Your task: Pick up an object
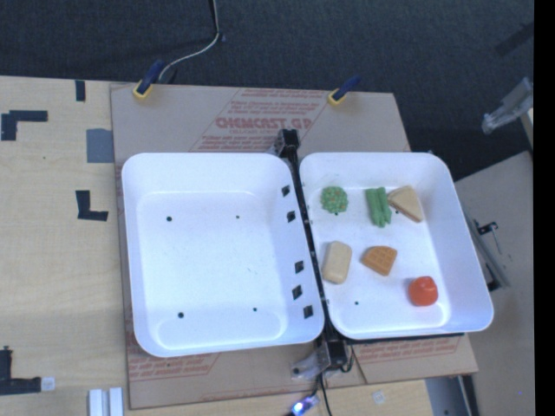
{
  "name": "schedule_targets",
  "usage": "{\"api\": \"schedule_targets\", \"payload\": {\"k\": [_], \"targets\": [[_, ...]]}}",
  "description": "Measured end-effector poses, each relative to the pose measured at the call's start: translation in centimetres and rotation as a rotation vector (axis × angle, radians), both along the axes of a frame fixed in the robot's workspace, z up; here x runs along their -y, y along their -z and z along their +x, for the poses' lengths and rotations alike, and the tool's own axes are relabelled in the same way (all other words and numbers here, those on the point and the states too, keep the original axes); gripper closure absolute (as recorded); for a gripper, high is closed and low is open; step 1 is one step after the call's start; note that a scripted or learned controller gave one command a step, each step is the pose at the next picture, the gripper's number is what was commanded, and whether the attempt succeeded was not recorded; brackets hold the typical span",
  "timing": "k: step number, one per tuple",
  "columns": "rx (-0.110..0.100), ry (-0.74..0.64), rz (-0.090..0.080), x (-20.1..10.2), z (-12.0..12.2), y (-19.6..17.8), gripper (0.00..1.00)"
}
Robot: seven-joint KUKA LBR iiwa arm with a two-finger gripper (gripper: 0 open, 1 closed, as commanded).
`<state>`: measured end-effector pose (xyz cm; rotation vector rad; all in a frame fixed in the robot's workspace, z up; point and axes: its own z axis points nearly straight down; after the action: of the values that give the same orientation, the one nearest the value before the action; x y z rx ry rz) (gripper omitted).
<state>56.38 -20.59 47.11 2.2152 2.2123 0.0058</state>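
The right bin [455, 224] holds several small toy foods. A green broccoli floret [334, 200] lies near its upper left. Beside it a green bean pod [377, 206] stands lengthwise, and a tan wedge [406, 203] touches the pod's right side. Lower down are a pale bread roll [336, 262], an orange chunk [379, 259] and a red tomato [423, 291].
The left bin [139, 232] sits against the right one, joined by a black clipped seam [299, 232]. Both rest on a brown cardboard sheet [251, 120] clamped at the back by two yellow-and-blue clips. A cable runs off the top.
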Motion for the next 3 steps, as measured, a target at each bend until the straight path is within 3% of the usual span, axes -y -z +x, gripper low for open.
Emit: {"api": "schedule_targets", "payload": {"k": [1,2,3], "targets": [[-0.002,0.001,0.000,1.9,-6.0,-7.0,0.00],[-0.008,-0.002,0.001,1.8,-5.6,-7.5,1.00],[-0.020,-0.002,0.008,1.7,-4.3,2.3,1.00]]}}
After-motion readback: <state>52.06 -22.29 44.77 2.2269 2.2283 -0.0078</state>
